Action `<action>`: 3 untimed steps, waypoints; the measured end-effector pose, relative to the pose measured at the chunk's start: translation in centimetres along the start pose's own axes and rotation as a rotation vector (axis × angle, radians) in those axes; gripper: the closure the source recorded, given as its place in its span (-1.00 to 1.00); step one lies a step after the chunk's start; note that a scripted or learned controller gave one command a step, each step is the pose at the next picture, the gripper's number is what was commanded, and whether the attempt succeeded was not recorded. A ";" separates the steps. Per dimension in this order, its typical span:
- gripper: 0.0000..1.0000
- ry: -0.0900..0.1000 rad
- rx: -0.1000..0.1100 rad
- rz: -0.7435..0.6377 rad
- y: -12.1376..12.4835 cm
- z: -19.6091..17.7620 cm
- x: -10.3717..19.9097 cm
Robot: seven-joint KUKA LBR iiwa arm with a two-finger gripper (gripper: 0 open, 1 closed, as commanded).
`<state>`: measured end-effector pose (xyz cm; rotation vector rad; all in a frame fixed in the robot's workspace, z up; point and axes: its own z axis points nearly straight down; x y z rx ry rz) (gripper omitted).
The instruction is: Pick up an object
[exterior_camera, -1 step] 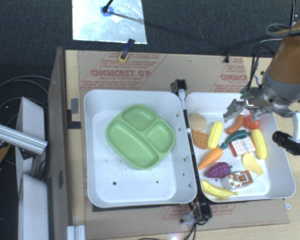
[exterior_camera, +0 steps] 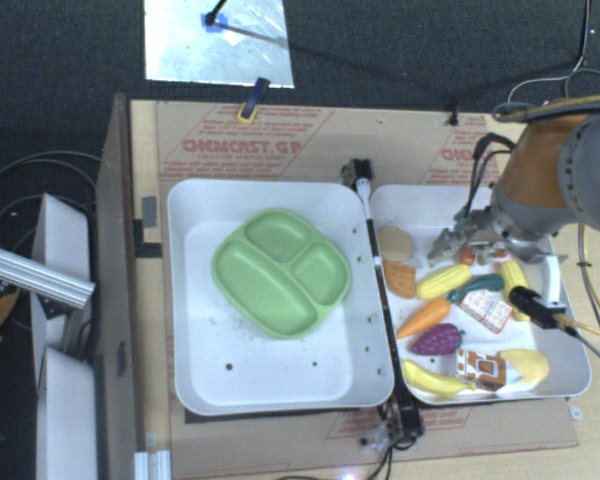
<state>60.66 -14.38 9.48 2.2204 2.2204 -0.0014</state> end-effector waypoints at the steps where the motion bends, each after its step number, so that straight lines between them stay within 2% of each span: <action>1: -1.00 0.002 0.002 -0.001 -3.3 1.1 2.6; 2: 1.00 0.001 -0.004 -0.001 -3.1 -0.1 2.5; 3: 1.00 0.003 -0.010 -0.012 -1.8 -9.6 9.5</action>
